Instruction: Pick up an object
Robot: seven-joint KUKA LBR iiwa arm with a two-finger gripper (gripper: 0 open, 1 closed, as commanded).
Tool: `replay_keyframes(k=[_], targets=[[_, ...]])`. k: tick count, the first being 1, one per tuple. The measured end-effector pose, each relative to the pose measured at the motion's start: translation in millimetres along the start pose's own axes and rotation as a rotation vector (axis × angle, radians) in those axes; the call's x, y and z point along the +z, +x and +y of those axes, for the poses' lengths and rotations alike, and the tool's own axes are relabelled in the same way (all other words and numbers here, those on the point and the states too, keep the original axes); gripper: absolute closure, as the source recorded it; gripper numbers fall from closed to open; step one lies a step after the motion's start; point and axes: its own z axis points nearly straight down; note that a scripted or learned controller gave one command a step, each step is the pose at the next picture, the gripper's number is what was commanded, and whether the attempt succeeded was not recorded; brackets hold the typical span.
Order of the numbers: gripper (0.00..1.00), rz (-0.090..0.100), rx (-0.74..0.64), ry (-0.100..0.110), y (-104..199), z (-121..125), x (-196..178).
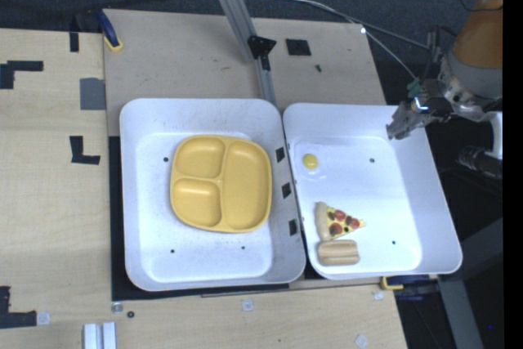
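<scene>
The right bin (409, 176) holds a small yellow round piece (310, 162) near its far left, a toy pizza slice (337, 221) lower down, and a tan hot-dog bun (337, 252) at its near edge. My gripper (400, 124) hangs over the bin's far right rim, well away from all three objects. Nothing shows between its dark fingers.
The left bin (147, 176) carries a yellow divided plate (221, 182). A grey metal pole (233, 0) slants across the bench behind the bins. The arm's orange band (482, 33) is at the right edge. Cables trail over the dark floor.
</scene>
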Motion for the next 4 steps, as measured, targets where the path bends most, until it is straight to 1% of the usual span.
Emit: replay_keyframes(k=[1, 2, 4], targets=[[1.00, 0.002, -0.005, 0.002, 52.9, 7.6, -8.0], [1.00, 0.001, -0.004, 0.004, 98.8, 19.5, 1.0], [1.00, 0.001, -0.004, 0.005, 200.4, 31.0, 25.5]])
